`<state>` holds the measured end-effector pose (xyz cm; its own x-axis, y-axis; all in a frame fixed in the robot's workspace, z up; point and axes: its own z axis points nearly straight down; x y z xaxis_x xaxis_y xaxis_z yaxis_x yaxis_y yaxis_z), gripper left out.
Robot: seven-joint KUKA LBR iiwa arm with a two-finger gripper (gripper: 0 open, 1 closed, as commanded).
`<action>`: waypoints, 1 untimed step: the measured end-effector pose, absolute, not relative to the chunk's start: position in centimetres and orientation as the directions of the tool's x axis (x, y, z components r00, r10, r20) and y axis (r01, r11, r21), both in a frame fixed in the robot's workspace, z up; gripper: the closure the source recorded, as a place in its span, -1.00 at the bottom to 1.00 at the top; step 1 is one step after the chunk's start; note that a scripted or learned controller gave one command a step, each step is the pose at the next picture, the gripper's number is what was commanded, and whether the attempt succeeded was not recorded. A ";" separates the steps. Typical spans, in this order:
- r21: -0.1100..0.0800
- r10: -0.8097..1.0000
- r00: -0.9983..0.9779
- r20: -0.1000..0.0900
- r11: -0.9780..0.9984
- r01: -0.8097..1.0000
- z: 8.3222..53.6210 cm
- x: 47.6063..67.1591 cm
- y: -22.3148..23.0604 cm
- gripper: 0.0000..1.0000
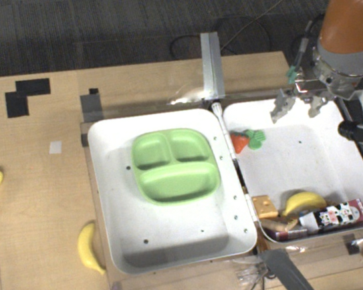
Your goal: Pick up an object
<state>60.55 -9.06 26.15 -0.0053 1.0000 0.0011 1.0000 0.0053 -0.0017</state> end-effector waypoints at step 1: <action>0.001 0.992 -0.129 0.000 0.129 0.992 9.3 64.0 -9.9 -1.00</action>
